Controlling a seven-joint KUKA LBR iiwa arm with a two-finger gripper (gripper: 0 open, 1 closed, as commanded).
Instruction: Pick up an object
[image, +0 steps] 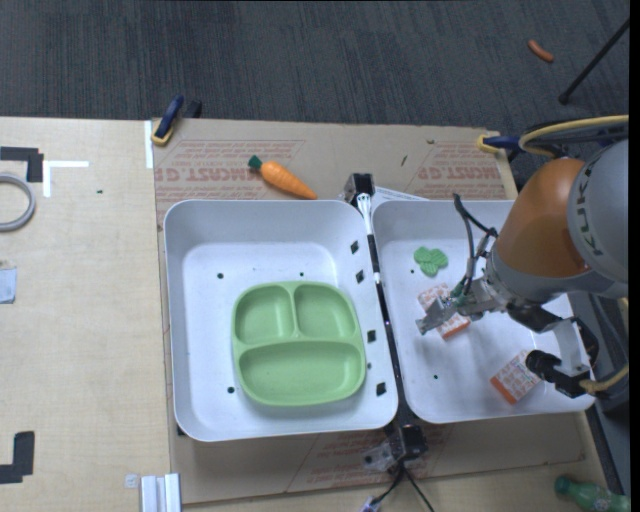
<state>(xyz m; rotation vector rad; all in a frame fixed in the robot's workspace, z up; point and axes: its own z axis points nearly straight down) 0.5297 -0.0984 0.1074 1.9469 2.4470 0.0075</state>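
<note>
1. Small packet (443, 312), red and white: it lies in the right bin (430, 395), toward its 9 o'clock side, directly under the gripper (437, 318). Your likeliest target. It looks flat and light, so the tips may slide over it or push it along the floor.
2. Gripper: you cannot tell from this angle whether it is spread, pressed together, or pinching the packet. Do not count a grasp until the packet lifts.
3. Second packet (512, 380), at 4 o'clock from the first, well apart: no crowding risk.
4. Green leaf piece (431, 261), at 12 o'clock from the first packet, near: a sideways shove could sweep the packet into it.
5. Left bin (190, 330) with green divided plate (298, 343): out of the way.
6. Carrot (283, 177), on the bench at 11 o'clock beyond the bins: out of play.
</note>
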